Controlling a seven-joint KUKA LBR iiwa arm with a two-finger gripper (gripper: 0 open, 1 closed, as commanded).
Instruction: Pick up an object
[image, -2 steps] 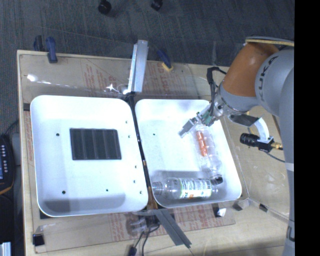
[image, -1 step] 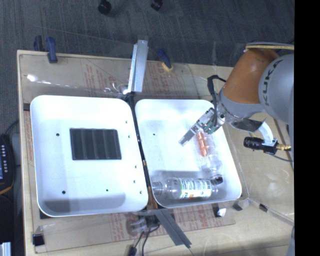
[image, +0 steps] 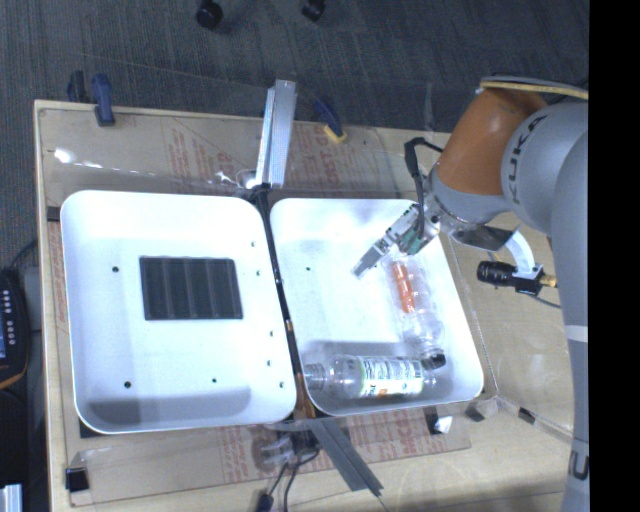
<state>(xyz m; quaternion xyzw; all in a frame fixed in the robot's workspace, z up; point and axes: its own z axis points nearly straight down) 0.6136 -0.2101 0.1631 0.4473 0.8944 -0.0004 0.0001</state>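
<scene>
Over right white plastic bin (image: 455, 300): grey two-finger gripper (image: 366, 266) | jaws state: cannot tell | small orange-filled clear bottle (image: 404, 287), large labelled clear bottle (image: 375, 377) both unlifted | pick outstanding

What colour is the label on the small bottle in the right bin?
Orange, on the small clear bottle below the tool; the camera view shows it.

Right bin (image: 300, 300): left half open. Clear bottle (image: 368, 377) blocks the front wall, orange-labelled bottle (image: 413, 300) lies along the right side.
</scene>
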